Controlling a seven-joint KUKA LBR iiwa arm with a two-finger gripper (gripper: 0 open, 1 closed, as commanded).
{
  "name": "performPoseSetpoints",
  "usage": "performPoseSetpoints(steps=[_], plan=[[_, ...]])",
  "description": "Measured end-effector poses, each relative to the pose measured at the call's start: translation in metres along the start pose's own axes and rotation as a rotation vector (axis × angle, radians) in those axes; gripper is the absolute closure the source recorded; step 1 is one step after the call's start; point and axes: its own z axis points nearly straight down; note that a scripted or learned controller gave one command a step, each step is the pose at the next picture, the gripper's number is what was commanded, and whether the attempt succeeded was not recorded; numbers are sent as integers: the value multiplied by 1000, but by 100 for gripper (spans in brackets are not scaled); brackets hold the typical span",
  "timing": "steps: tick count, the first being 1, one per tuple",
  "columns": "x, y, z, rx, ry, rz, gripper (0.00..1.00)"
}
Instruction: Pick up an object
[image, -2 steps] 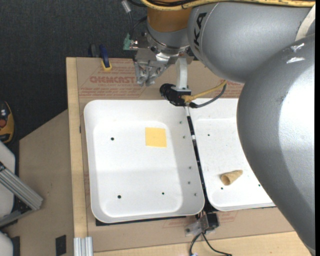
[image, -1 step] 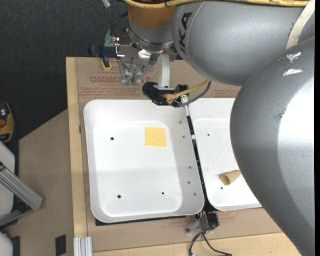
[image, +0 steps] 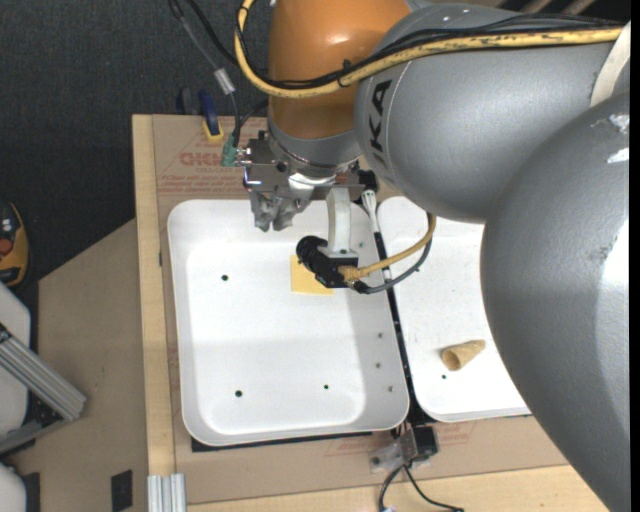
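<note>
A flat yellow square piece (image: 306, 276) lies in the upper middle of the left bin (image: 215, 400). A black part of the arm's tooling with a yellow cable covers its upper right corner. My gripper (image: 272, 214) hangs under the orange band over the bin's far edge, just above and left of the yellow piece. Nothing shows held in it. A tan cone-shaped object (image: 462, 354) lies in the right bin (image: 470, 405), near its front.
The big grey arm covers the upper right of the view and much of the right bin. A brown board (image: 160, 300) frames the bins. Cables and a small connector (image: 405, 452) sit at the front edge between the bins.
</note>
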Motion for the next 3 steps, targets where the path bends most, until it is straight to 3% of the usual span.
performPoseSetpoints(steps=[1,2,3], plan=[[11,-56,24,-1,1,-5,100],[10,-67,-20,-13,4,-3,100],[10,-66,-29,-12,4,-2,100]])
